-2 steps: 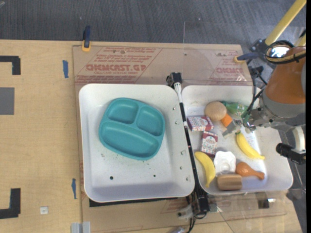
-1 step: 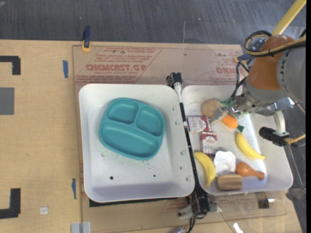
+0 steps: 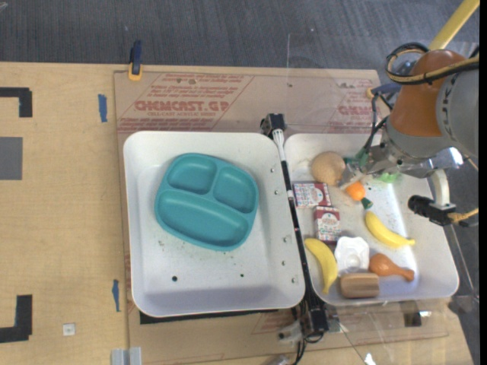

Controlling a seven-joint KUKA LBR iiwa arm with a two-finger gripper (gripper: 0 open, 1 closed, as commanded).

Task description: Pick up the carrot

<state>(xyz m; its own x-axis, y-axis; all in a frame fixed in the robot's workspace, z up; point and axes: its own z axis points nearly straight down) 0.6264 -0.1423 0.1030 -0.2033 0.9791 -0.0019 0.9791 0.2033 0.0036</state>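
Here, arm low over right bin point(image 3: 449, 268), fingers point(image 3: 358, 175) beside carrot point(image 3: 355, 191), whether spread or clenched, cannot tell

right bin point(image 3: 449, 268) crowded, carrot point(image 3: 356, 191) hemmed by potato point(image 3: 328, 167) on its left, cartons point(image 3: 310, 195) below-left, banana point(image 3: 386, 230) below, arm point(image 3: 426, 101) overhead, left bin point(image 3: 144, 226) open around teal tray point(image 3: 206, 201), bench point(image 3: 61, 204) left side free

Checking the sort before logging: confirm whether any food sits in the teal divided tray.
No: the teal divided tray holds nothing, and the food, like the carrot, lies in the right bin.
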